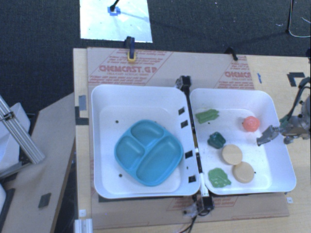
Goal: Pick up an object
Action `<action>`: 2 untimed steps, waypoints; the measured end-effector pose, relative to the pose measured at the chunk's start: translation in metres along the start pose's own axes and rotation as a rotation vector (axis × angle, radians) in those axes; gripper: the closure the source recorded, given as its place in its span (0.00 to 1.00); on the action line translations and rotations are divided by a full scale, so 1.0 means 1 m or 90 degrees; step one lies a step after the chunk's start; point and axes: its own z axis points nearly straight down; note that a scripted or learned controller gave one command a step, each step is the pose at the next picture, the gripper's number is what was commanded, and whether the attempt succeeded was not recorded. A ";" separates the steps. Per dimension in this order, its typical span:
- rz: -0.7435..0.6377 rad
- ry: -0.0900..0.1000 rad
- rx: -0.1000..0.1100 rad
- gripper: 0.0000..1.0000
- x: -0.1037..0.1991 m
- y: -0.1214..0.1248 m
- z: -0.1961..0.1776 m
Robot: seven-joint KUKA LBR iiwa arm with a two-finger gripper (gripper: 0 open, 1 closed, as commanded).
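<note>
- Pink ball (250,124): nearest candidate object; lies in the right bin (279,115), near its right wall.
- Gripper (265,137): hangs just right of and below the ball, over the bin's right side; jaw opening cannot be told; nothing visibly held.
- Advised approach: centre over the ball, descend vertically, avoid the bin wall.

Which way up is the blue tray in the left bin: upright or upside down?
Upright. The blue tray shows its three hollow compartments facing up, and it lies flat on the left bin floor.
</note>
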 end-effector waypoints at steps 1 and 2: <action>-0.003 -0.002 -0.007 0.00 0.001 0.003 -0.006; -0.003 -0.001 -0.005 0.00 0.009 0.010 0.047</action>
